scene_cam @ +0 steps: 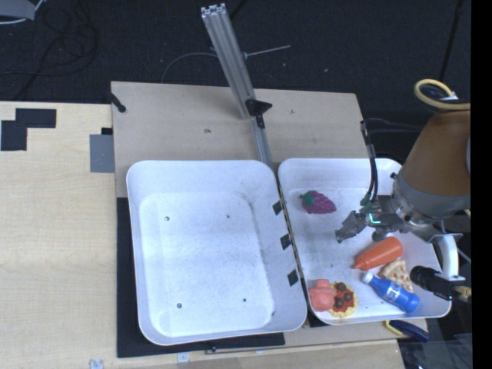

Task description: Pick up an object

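Note:
The right bin [338,174] holds a purple grape bunch [317,202] near its back left. An orange carrot [377,254] lies at the right, a pizza slice [397,273] just below it, and a blue bottle [393,293] by the front right rim. A red and yellow toy food piece [333,297] sits at the front left corner. My gripper [350,228] hangs low over the bin's middle, just left of the carrot, its dark fingers spread open with nothing between them.
The left bin [201,252] stands beside the right one, joined by black clips [286,241]. A metal rail [234,60] slants up behind the bins. The arm's orange and grey body [438,164] covers the right bin's far right side.

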You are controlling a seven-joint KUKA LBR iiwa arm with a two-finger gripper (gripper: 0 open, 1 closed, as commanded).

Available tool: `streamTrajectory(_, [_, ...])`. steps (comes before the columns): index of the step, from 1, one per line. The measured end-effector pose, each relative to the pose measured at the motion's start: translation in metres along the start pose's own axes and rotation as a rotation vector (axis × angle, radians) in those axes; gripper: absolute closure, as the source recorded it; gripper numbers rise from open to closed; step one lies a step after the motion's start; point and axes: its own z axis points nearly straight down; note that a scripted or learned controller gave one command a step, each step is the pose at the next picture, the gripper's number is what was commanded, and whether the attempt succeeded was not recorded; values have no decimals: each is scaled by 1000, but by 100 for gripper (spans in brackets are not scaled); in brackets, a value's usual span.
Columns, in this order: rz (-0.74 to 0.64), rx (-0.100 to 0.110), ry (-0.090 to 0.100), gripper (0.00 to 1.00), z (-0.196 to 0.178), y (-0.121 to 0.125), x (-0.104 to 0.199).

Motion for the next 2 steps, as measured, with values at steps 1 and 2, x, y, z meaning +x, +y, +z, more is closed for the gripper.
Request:
streamTrajectory(1, [0,0,0,0,0,0,0])
streamTrajectory(2, [0,4,0,0,50,-1,10])
